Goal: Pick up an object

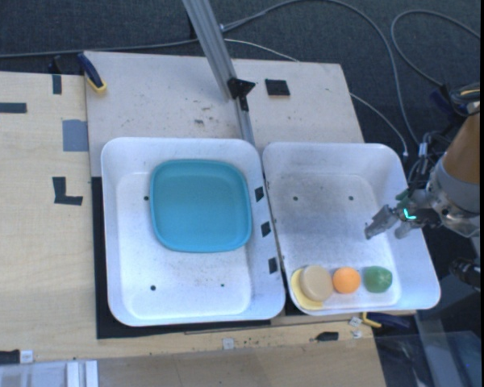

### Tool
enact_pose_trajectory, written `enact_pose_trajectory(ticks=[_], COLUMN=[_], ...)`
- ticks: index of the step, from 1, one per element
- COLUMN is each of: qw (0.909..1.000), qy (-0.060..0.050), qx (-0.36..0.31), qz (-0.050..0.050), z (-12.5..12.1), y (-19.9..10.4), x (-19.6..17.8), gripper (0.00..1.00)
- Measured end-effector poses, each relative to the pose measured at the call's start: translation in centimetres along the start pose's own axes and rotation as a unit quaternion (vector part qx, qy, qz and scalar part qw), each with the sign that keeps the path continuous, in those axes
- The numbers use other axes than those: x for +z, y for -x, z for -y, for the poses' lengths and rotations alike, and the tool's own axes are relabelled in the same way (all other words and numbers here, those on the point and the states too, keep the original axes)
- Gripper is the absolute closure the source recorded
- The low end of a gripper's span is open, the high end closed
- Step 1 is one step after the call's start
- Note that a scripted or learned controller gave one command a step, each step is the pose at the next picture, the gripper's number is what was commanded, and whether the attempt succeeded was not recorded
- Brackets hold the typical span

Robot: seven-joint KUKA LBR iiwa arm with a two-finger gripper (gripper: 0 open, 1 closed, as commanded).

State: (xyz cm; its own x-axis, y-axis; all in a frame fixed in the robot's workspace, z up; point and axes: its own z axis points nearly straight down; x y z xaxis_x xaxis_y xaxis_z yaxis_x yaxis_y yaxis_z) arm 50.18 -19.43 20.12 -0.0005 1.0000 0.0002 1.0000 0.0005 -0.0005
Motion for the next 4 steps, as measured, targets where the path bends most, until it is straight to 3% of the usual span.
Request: enact_pose_trajectory(ticks=[1,3,4], qw=[1.0000,1.0000,1.0000], qy=[0.000,0.000,0.001], qx=[0.000,0.000,0.000], qz=[0.000,0.000,0.001], z=[0.0,-0.9,-1.0], y=[0.0,-0.3,-0.3], x=[0.0,11.1,11.1], gripper=[0.00,0.00,0.00])
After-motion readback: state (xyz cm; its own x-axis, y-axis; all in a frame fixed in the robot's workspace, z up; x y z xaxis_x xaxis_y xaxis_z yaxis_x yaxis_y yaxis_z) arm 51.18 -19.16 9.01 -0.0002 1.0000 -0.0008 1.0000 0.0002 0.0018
